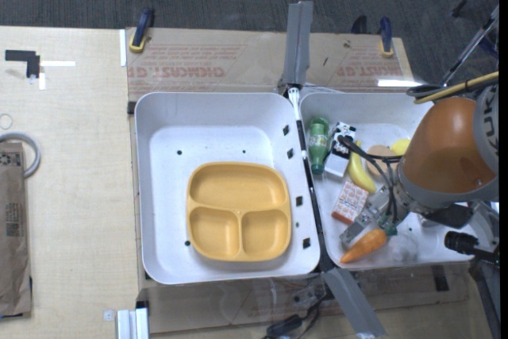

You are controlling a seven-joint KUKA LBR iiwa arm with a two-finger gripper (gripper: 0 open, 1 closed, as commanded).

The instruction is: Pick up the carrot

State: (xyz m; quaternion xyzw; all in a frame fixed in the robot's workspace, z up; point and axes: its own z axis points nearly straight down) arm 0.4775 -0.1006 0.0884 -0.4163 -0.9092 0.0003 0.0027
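Nearest the camera, at the front of the right bin (444, 254): the carrot (365, 245), orange, lying slantwise on the white floor, thick end up and to the right. Just above it, almost touching its upper end, the gripper (373, 220), reaching down and to the left from the wrist; metal parts tangled with cables, too cluttered to tell whether the fingers stand apart or together, and nothing clearly between them. Beside the gripper on its left, a small red-and-white packet (349, 201), partly covered by the metal. Over the right half of that bin, the arm (444, 151), its orange band a big rounded dome hiding the floor beneath and cut off at the right edge. Behind the packet, a yellow banana (361, 171), its far end lost under dark cables; further back a green bottle (318, 141) against the dividing wall and a small black-and-white thing (343, 137), too small to make out. In the left bin (159, 194), a yellow divided plate (238, 210), three compartments, near the front and middle. Off to the left on the bench, a brown paper bag (12, 226), cut off by the edge. Farthest back, cardboard (206, 59) clamped with blue clips (143, 28).
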